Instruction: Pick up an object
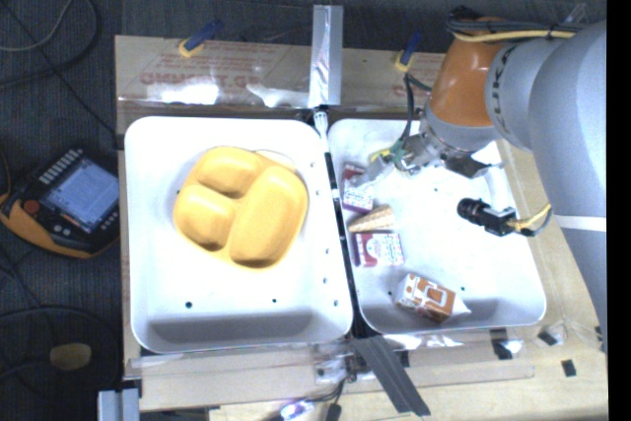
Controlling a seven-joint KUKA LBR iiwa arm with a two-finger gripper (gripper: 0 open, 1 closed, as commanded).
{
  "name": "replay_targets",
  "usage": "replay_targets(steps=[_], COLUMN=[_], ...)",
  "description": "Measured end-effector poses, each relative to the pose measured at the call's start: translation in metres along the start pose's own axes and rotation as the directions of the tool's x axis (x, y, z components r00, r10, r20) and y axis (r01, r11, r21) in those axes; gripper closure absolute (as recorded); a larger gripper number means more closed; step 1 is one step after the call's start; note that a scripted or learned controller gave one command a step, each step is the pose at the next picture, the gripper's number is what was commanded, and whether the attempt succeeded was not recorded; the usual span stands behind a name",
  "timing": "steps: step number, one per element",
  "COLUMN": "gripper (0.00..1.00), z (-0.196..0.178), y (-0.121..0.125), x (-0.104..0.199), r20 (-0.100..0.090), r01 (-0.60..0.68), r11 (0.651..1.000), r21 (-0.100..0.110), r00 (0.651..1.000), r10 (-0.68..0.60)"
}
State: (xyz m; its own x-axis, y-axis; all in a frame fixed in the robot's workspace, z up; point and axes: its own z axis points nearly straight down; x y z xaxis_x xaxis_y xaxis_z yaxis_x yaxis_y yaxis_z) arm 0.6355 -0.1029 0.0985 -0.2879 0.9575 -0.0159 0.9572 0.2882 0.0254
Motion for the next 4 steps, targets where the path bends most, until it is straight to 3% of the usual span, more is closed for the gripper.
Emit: replay_targets(steps=[1,2,3,4], gripper=[0.0,0.0,0.0,0.0], z=[0.007,0.001,0.006,-0.085], y=[0.027,0.013,0.027,0.04], x=[-0.009,-0.006,-0.011,0.01], r20=[-0.027,-0.005,-0.021,-0.01], r01=[-0.09,-0.087,-0.117,-0.136], r11=[0.994,0.996,0.992,0.99], r21=[0.056,0.008,0.051,0.027], r00=[0.995,0.996,0.993,0.991], r10=[0.091,0.088,0.119,0.136])
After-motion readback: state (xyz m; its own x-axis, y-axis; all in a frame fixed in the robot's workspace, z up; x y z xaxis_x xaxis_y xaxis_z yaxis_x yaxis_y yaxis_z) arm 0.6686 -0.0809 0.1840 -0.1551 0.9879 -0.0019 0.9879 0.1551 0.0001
